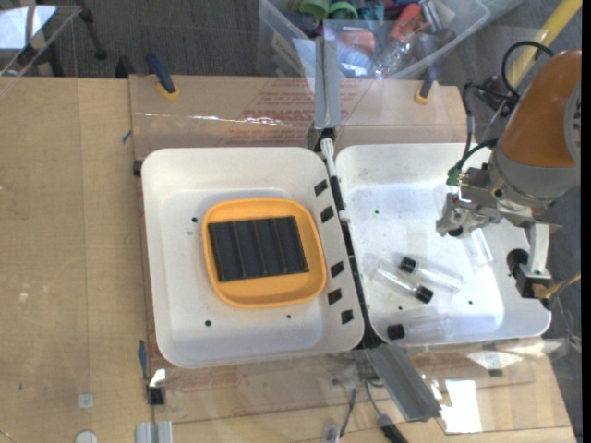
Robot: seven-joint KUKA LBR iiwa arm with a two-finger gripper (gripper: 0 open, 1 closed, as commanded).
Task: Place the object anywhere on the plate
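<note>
Over the right bin [517, 317], the end effector [459, 218] is hovering, grip state unclear; clear tubes [411, 280] are lying below, risking slipping before reaching the orange plate [264, 293].

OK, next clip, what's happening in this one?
A grey and orange arm reaches in from the right, its hand low over the right bin. Clear tubes with black caps lie on that bin's floor, apart from the hand. The orange plate with its dark ribbed insert sits in the left bin; no tube is on it yet.
</note>
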